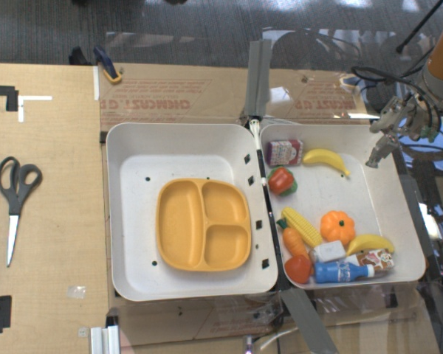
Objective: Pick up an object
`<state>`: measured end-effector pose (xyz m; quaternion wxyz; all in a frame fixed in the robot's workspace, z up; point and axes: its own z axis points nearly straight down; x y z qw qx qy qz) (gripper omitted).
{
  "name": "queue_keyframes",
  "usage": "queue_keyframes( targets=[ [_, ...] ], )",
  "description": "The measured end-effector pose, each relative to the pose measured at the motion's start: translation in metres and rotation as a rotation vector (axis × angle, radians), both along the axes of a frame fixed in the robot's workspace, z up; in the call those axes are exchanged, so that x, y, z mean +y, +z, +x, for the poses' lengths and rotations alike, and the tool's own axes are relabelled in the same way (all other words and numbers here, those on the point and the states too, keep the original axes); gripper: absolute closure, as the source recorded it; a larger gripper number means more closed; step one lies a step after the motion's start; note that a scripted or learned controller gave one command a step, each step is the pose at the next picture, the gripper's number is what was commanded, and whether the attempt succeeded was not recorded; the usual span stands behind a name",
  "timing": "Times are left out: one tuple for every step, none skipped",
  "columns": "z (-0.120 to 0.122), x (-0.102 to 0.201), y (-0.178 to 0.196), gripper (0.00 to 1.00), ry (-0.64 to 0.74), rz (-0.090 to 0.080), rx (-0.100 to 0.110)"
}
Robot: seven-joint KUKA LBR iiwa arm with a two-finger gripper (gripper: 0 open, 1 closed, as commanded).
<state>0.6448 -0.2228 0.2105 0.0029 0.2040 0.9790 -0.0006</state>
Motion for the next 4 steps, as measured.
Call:
queue_keyframes(
  targets=[
    [-0.071, 0.045, -0.118, 0.0, 0.105, 0.001, 0.002],
    [-0.153, 0.032, -0.099, 0.0, 0.164, -0.003, -0.018],
    [-0.15, 0.113, -0.118, 0.0, -0.075, 0.002, 0.002],
    [-0.142, 0.12, -0.116, 0.0, -0.191, -0.01, -0.005]
  ],
)
